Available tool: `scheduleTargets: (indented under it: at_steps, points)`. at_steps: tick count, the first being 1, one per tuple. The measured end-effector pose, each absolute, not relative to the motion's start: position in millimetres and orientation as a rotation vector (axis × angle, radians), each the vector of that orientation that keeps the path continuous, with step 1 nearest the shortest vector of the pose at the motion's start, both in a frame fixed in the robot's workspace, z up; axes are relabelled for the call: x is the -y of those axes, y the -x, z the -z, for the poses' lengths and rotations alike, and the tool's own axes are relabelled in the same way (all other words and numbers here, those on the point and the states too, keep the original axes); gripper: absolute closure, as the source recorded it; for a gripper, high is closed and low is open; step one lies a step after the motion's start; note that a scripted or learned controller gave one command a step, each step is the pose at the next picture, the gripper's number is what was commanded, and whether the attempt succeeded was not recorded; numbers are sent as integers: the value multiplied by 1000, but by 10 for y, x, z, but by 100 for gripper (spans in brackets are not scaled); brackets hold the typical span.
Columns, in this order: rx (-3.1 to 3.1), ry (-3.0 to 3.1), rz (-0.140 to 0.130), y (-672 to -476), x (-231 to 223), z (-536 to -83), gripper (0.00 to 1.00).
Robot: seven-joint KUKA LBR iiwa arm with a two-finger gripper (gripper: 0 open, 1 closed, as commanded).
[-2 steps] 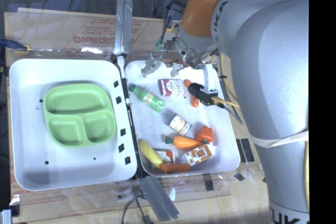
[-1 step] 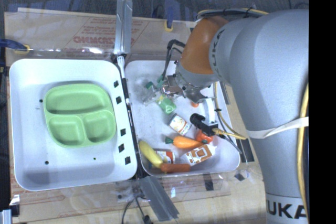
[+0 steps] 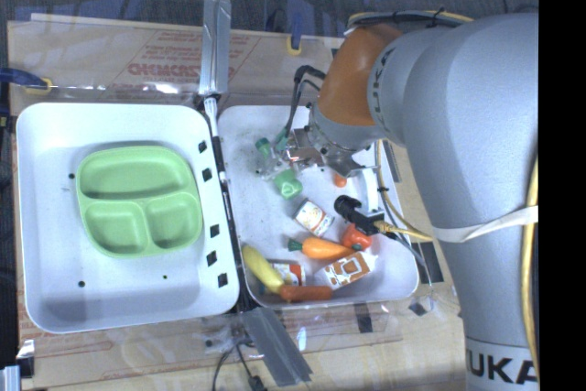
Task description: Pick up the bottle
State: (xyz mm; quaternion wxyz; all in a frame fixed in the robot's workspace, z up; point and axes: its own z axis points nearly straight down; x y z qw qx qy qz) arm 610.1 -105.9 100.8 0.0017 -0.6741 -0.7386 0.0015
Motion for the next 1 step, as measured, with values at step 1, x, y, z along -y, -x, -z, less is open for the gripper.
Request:
scheduleTargets:
  at_steps: [1]
  points:
    - [2293, 2146, -1, -6568, 260, -1925, 100]
